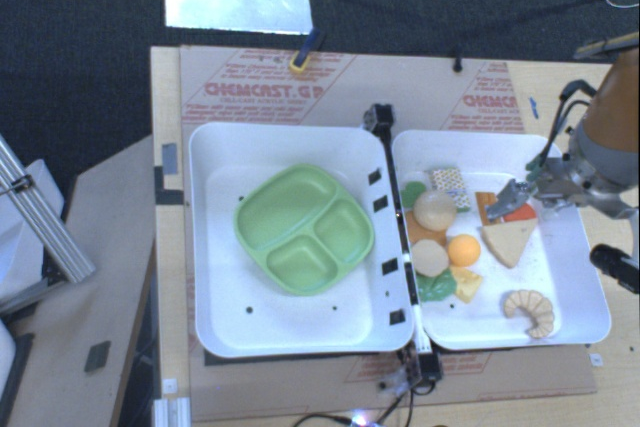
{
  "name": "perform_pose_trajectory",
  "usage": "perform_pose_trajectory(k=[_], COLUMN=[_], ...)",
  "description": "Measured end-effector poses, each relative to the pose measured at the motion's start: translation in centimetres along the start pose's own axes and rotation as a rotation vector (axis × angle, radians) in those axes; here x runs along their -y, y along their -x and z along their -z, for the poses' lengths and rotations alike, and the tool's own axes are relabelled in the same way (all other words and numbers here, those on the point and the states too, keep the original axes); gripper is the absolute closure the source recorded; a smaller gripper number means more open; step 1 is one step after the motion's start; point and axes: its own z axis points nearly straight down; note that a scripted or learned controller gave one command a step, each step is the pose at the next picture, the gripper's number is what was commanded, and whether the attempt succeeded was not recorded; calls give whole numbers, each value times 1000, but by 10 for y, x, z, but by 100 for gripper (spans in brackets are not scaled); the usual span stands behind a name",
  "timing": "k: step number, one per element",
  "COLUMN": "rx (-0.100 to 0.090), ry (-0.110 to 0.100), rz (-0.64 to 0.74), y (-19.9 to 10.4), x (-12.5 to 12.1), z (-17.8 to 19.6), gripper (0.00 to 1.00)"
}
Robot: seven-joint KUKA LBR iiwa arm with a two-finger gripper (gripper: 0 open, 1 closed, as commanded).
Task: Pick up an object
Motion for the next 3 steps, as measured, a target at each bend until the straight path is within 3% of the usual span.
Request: perform_pose_trajectory(k=[1,3], rx=[2,2], ry=[13,13], rz=[3,3], y=[0,-3], x=[-3,-14], z=[7,-88], gripper=[0,0])
